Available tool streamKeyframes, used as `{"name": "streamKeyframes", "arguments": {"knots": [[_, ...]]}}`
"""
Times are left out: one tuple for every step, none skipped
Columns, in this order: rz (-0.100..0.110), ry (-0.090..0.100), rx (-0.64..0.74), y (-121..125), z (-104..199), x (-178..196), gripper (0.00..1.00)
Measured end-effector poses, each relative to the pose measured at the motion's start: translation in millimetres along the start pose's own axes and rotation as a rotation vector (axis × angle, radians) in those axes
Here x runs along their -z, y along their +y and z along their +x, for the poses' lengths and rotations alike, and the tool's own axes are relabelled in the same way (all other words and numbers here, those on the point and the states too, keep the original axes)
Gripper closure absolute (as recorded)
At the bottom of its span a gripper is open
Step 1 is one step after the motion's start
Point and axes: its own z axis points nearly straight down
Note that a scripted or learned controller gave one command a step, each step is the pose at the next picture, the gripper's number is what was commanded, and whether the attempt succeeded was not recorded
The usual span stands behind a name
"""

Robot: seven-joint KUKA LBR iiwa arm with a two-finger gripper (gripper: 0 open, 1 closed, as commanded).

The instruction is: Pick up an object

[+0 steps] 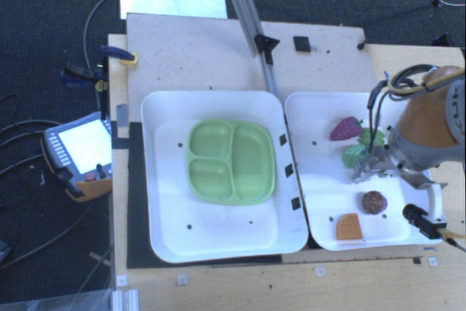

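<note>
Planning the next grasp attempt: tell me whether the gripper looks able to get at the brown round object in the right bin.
Probably yes. The gripper hangs just up-left of the brown round object, which lies apart from the orange block with nothing covering it.

A green divided plate [231,161] lay in the white bin [164,222] far left of the hand, a teach pendant [79,154] sat on the dark floor [44,11] farther left, beyond the desk [189,47].

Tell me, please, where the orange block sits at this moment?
The orange block lies near the front edge of the right bin, just left of and below the dark round object.
</note>
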Motion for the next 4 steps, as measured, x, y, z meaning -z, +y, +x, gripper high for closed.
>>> {"name": "streamKeyframes", "arguments": {"knots": [[-0.002, -0.001, 0.002, -0.8, -2.6, 43.7, 1.0], [-0.005, -0.001, 0.004, -1.5, -1.9, 107.9, 1.0], [-0.002, -0.001, 0.005, 0.1, -2.1, 154.8, 1.0], [0.001, 0.001, 0.008, 18.5, 51.2, 141.4, 1.0]]}}
